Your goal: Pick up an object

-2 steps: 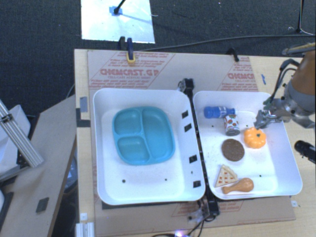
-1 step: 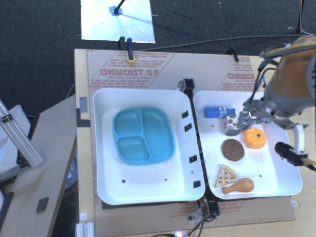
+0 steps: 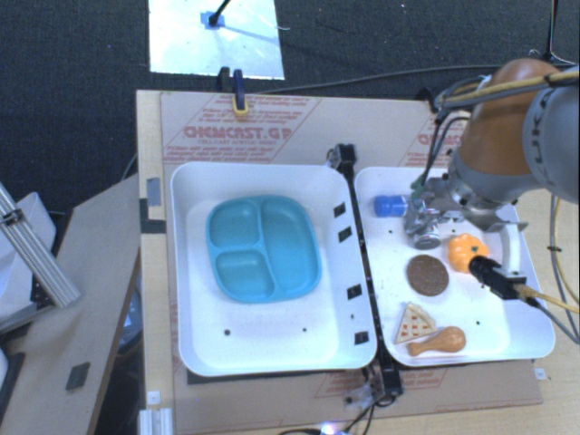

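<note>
Two white bins sit on a bench over dark carpet, gripper down in the right bin by the orange toy, can't tell its grip.

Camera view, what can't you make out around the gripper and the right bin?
- Gripper: whether it is open or shut; the tips are small and blur into a metallic clump.
- What is under the gripper: the silvery thing there cannot be told from the tool itself.
- Blue cylinder: its right end is hidden by the gripper.
- Orange toy: a black part crosses its lower right side.
- Right bin: the arm covers its far right corner.
</note>
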### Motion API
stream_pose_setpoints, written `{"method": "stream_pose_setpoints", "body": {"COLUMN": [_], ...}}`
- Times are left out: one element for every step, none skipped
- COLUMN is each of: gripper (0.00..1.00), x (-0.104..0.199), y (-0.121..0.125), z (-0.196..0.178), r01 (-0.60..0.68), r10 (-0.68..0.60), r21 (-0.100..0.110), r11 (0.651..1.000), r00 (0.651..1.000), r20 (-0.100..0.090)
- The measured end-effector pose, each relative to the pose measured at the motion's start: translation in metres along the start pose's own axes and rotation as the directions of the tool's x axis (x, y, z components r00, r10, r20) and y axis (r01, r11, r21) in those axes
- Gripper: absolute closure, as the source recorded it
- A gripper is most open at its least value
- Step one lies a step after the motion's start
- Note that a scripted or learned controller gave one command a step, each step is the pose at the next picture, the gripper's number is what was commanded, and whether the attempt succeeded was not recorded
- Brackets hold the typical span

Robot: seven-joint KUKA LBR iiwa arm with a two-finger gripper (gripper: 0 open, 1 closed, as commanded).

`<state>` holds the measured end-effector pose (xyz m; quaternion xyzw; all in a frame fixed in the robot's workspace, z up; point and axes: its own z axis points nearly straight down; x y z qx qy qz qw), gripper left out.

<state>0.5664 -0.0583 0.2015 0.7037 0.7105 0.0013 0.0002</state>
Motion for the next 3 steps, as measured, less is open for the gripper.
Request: {"method": "stream_pose_setpoints", "body": {"gripper": [1.00,1.00,1.00], "x": [0.050,0.113,0.166], "y": [0.006,0.011,0.012], "z": [-0.016,-0.013,-0.027], "r01": [0.000,0.001,0.000], "r10": [0.000,-0.001,0.000], "r21": [-0.001,0.000,0.000], "r11": [1.000,1.000,1.000], "r00": [1.000,1.000,1.000], "r20": [0.000,0.000,-0.001]}}
